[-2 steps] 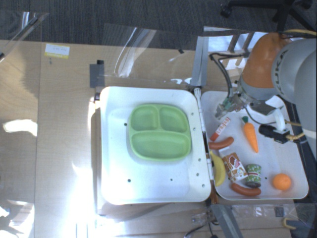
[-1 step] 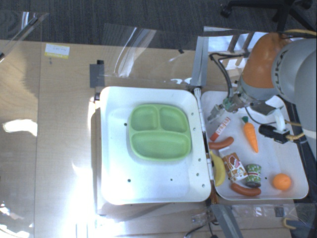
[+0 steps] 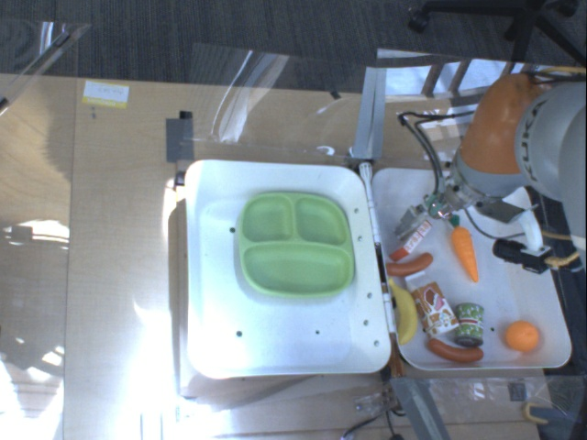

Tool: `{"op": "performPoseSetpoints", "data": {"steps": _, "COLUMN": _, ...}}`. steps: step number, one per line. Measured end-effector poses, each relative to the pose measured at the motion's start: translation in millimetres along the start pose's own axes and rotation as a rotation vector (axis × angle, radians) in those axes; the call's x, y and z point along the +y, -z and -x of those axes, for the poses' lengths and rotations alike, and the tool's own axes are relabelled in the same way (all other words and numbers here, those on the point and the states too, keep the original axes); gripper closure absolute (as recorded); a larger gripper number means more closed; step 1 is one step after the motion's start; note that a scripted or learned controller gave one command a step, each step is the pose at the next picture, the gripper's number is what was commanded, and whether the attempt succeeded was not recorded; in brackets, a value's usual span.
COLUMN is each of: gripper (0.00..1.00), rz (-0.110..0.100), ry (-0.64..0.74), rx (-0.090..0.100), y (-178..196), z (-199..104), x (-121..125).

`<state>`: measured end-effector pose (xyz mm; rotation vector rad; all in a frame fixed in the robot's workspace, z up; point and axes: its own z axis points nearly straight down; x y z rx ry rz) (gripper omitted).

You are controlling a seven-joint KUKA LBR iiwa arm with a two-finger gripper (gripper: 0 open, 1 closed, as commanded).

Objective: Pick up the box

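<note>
Overhead, the arm bends in from the right, its gripper low over the right bin beside the carrot; finger state cannot be told.

Green tray with three compartments, centre of left bin, mid frame. In right bin, right of frame: carrot upright, sausage left of it, banana along bin's left wall, can near bottom, second sausage just below can, orange lower right. Yellow label on bench, upper left.
</note>
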<state>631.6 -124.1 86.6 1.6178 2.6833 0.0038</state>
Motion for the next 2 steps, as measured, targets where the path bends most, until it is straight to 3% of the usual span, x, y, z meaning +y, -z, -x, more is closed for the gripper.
{"op": "performPoseSetpoints", "data": {"steps": 1, "gripper": 0.00, "rz": 0.001, "ry": -0.028, "rx": 0.001, "y": 0.4, "z": -13.9, "x": 1.8}}
{"op": "performPoseSetpoints", "data": {"steps": 2, "gripper": 0.00, "rz": -0.005, "ry": -0.055, "rx": 0.003, "y": -0.1, "z": -9.6, "x": 21.9}}
